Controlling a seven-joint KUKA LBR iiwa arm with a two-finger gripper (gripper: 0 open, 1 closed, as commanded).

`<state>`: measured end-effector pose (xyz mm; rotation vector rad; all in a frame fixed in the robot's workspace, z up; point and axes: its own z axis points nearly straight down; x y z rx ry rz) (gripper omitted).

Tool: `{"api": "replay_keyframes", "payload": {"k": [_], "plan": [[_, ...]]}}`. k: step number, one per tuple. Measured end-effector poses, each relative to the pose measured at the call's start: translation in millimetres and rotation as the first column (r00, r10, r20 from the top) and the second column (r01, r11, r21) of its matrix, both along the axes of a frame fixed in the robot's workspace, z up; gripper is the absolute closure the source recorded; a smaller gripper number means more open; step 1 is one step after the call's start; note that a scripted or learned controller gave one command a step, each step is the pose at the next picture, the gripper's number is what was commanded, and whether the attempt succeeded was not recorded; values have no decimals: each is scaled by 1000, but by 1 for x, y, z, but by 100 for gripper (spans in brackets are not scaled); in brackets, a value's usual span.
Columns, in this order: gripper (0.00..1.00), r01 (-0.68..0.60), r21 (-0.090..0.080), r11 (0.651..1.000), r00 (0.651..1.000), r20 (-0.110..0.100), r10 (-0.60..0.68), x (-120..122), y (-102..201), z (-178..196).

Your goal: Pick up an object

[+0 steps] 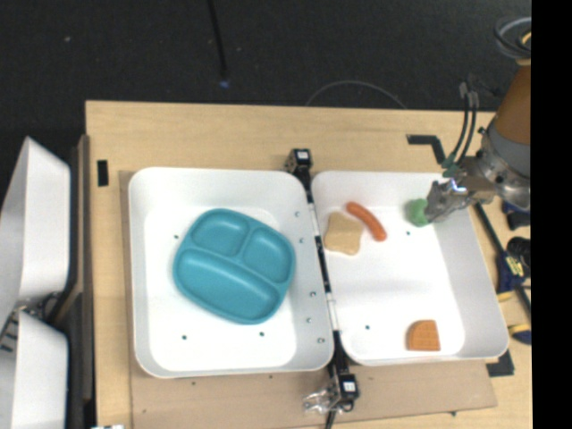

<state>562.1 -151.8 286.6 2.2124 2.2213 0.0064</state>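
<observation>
The gripper (438,202) sits low at the right bin's (465,329) far right corner, touching a small green object (416,210); whether it grasps that object cannot be told. In the same bin lie an orange sausage (366,221), a tan bread slice (343,234) just beside it, and an orange wedge (424,335) near the front wall; the left bin (152,329) bears a teal divided plate (234,264).

Pale wooden bench (223,132), dark floor (179,34) behind, possibly carpeted, white boxes (40,213) at left
</observation>
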Motion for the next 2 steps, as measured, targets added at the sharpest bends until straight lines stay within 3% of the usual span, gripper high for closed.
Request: {"api": "replay_keyframes", "payload": {"k": [2], "plan": [[100,-1,1,1000,1000,-6,1,4,89,-9]]}}
